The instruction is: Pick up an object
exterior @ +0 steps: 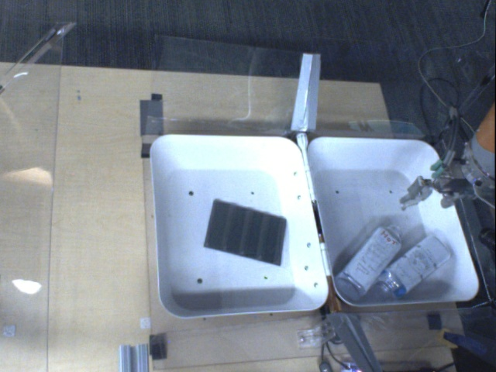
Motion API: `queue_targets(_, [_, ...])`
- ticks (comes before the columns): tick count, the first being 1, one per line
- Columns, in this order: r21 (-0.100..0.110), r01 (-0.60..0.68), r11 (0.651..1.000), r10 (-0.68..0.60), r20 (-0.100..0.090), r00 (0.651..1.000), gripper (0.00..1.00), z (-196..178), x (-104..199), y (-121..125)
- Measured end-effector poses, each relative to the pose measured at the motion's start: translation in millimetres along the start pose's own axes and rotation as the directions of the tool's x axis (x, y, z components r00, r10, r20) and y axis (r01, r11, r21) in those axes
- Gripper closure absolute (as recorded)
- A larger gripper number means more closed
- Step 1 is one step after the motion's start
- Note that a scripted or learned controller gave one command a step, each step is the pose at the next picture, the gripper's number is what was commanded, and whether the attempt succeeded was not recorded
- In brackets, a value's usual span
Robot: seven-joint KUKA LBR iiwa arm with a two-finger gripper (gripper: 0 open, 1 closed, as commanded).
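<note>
Bottles: two clear plastic bottles lie in the right bin's lower part, low right in the frame. The left bottle [370, 260] slants from lower left to upper right; the right bottle [413, 265], blue cap toward the lower left, lies alongside it, touching or nearly so.
Right bin [364, 153]: white, shallow, rounded corners.
Dark pad [245, 232]: flat, ribbed, rectangular, slightly tilted, lying mid-floor in the left bin.
Left bin [225, 147]: white, beside the right bin, their rims meeting at centre.
Tool [427, 193]: over the right bin's upper right part, above the bottles and apart from them; two fingers spread apart, nothing between them.
Arm [484, 142]: enters at the right edge, orange band visible.
Bench [93, 208]: pale wood, under a clear sheet.
Grey post [306, 99]: upright behind the bins' junction, top centre.
</note>
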State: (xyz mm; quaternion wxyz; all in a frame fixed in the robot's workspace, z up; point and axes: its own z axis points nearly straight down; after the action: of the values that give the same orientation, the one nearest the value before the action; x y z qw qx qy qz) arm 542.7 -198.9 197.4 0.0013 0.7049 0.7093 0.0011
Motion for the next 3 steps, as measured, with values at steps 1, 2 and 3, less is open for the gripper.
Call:
queue_targets(1, [-0.006, 0.031, 0.999, -0.031, -0.001, 1.000, 0.00, 106, 58, -22])
queue_targets(2, [-0.011, 0.242, 0.970, -0.242, 0.004, 0.970, 0.00, 107, 83, 11])
queue_targets(3, [-0.023, 0.243, 0.970, -0.243, 0.007, 0.970, 1.00, 94, 83, 16])
